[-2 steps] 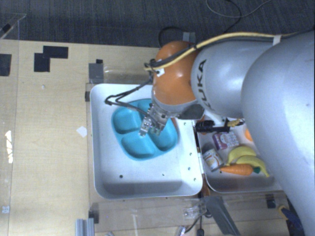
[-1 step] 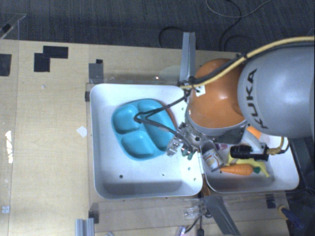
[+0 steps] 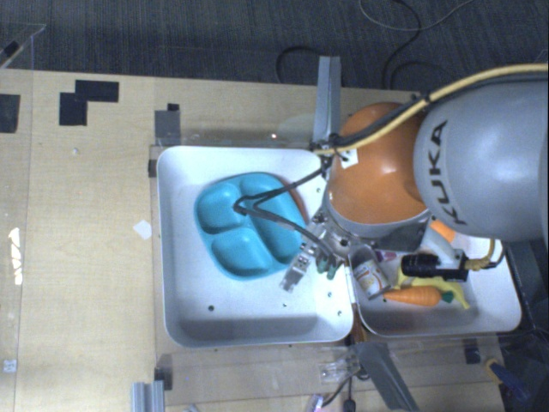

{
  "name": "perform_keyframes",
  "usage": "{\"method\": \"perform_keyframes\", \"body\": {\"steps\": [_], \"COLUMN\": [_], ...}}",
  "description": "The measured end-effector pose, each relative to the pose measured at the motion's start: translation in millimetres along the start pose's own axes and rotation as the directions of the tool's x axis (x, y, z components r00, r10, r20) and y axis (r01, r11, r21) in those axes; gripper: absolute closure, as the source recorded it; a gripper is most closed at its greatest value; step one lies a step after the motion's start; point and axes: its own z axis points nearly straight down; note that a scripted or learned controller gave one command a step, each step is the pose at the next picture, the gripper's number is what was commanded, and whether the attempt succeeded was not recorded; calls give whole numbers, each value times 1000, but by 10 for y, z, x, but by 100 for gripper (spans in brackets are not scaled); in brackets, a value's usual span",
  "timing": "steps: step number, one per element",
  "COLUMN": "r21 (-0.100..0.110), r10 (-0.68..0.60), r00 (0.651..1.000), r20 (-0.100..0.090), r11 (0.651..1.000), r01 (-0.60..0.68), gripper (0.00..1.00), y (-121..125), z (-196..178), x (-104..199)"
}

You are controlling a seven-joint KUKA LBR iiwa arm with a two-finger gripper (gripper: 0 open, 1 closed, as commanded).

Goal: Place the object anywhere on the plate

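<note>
Blue, the sectioned plastic plate [image 3: 243,224] lies in the white left bin [image 3: 184,316] just left of the claw [image 3: 302,264], which hangs over the plate's right edge; whether it grips anything I cannot tell. Right of the claw, in the white right bin [image 3: 506,312], lie an orange carrot-shaped toy [image 3: 413,296] and a small bottle [image 3: 367,275].

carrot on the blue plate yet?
No. The carrot lies in the right bin, while the blue plate sits in the left bin.
</note>
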Motion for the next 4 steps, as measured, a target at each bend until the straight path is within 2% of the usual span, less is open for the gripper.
{"method": "perform_keyframes", "body": {"steps": [1,2,3,4], "r21": [0,-5,-5,-10], "r10": [-194,-192,-192,-191], "r00": [981,981,981,982], "r20": [-1,3,3,6], "r11": [981,981,981,982], "r01": [194,192,192,191], "gripper": [0,100,0,100], "y": [823,840,839,857], "z": [234,123,124,14], "x": [-171,-188,-189,-202]}}
